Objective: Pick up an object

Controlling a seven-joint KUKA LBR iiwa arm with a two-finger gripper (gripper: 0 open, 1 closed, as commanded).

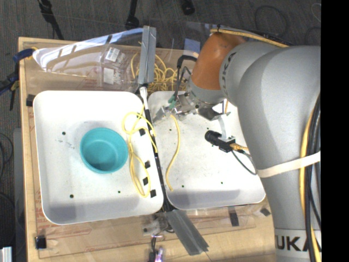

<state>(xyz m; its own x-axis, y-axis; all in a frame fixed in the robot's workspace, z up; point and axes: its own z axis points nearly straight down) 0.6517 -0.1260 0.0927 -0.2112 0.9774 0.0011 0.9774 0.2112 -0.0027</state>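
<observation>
There's the bowl [104, 150], teal, round, sitting upright with its mouth open to the camera. You can see straight down its smooth inside to the bottom, a shade darker than the rim. It rests flat on the floor of the left bin [60, 195], about the middle, well apart from every wall. It stands alone, nothing touching it, rim whole and level.

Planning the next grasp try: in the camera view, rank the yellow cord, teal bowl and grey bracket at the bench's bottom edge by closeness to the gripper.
1. Yellow cord, lying right beside the gripper, just to its left.
2. Teal bowl, in the middle of the left bin.
3. Grey bracket, far down at the view's bottom edge.
</observation>
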